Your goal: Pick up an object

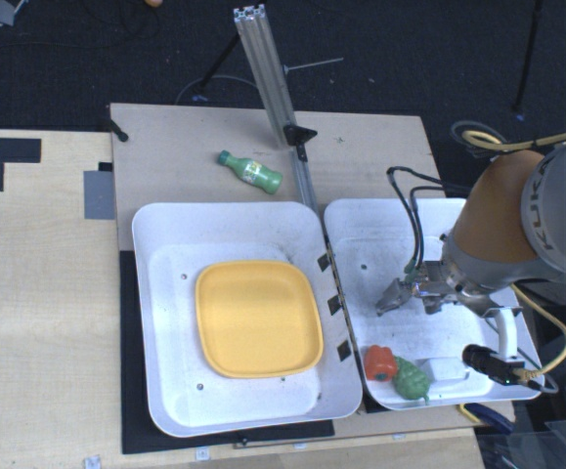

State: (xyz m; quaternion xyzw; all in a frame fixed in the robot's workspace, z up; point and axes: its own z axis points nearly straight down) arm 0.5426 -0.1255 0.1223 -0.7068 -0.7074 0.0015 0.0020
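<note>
A KUKA arm's gripper (392,301) hangs low over the right-hand bin (380,225), fingers (388,302) pointing toward the divider btwn the two bins; whether they are apart or together can't be told (too small and dark at this angle), and nothing shows between them. The likeliest pick targets, a red-orange toy (379,362) touching a green toy (412,380), lie below the fingers in the picture, near the bin's front corner, apart from the tips, prob. bunched there because the bin floor slopes into its rim. A yellow plate (259,318) lies flat in the left bin (155,262), well to the left of the fingers, too wide to suit a two-finger grasp by the look of it. A green bottle (250,172) lies on its side on the surface (370,145) beyond both bins, outside the work area. The wrist and its cables cover part of the right bin's far side; the toys' exact shapes are hard to make out.
</note>
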